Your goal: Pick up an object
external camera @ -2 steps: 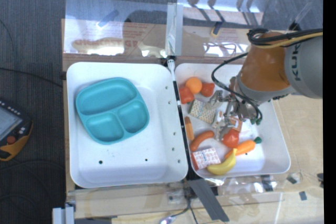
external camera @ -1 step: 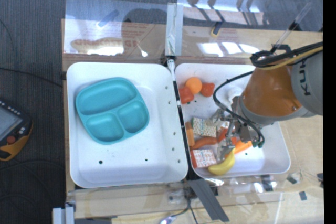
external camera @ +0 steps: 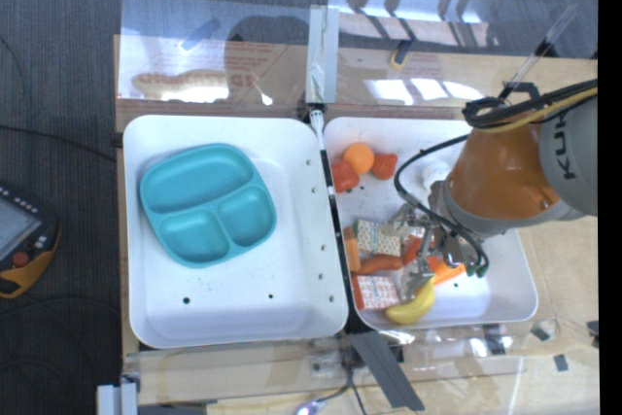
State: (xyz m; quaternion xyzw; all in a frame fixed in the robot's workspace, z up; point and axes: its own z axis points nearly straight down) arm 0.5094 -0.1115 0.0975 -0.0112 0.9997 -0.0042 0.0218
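White plastic bins sit side by side on the bench. Left bin point(external camera: 194, 306) holds one teal divided plate point(external camera: 206, 202) with three sections, lying toward the bin's back-left part. Nothing rests on the plate.

Right bin point(external camera: 505, 301) holds the clutter. Using the banana point(external camera: 412, 308) at the front edge as the landmark:
- patterned packet point(external camera: 376, 290) just left of the banana, touching or nearly so
- second patterned packet point(external camera: 375, 236) behind that, further from the banana
- orange carrot-like piece point(external camera: 381, 261) between the two packets
- another orange piece point(external camera: 445, 273) just right of and behind the banana
- orange ball point(external camera: 359, 156) well behind the banana, near the bin's back-left corner, flanked by two red pieces, one point(external camera: 344, 176) to its left and front, one point(external camera: 385, 165) to its right

Arm point(external camera: 505, 172) comes in from the right, its orange band over the bin's right half. Gripper point(external camera: 425, 253) is down among the items just behind the banana, beside the carrot-like piece and the rear packet.

Hard to read: the arm's wrist and black cables cover the gripper's tip, so whether it is released or clamped on anything can't be told. No item visibly held. Bin floor under the arm is hidden. Red pieces too small to identify. Clear panels behind the bins throw glare.
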